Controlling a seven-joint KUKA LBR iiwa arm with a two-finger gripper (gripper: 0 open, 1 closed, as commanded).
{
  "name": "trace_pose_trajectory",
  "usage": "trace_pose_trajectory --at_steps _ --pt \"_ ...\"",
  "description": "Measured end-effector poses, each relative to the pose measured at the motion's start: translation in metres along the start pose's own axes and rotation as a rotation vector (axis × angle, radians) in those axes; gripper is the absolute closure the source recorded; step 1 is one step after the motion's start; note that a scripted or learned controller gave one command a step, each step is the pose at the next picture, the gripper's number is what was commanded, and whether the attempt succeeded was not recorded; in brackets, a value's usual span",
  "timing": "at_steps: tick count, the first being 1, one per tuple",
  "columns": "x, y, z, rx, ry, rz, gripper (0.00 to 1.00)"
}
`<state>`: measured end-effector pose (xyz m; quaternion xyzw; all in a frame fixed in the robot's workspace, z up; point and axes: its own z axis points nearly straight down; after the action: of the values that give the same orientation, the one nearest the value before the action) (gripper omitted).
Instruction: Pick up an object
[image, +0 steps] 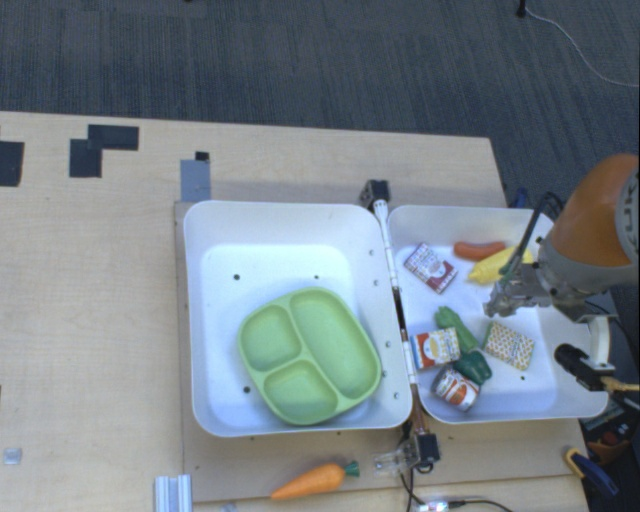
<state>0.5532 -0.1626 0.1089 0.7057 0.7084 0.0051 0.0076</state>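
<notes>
My gripper (503, 303) hangs over the right bin (440, 400), just above a small patterned beige packet (509, 346). Under the arm's near side lies a yellow banana-like piece (493, 265), with a red sausage (478, 248) behind it. A red-and-white packet (430, 266) lies toward the bin's back left. Near the front sit a green pepper-like item (458, 329), a small red-and-white box (436, 347), a dark green piece (474, 367) and a tin can (456, 390). Nothing is visibly held between the fingers.
The left bin (215, 250) holds a green three-part plate (308, 354). A toy carrot (314, 481) lies on the bench in front of the bins. A black clip (376, 190) sits at the bins' back joint. Cables and tools lie at the lower right.
</notes>
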Motion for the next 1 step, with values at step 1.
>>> trace_pose_trajectory --at_steps 1 --pt "0.0001 -0.0001 0.0001 0.000 0.000 0.000 0.00"
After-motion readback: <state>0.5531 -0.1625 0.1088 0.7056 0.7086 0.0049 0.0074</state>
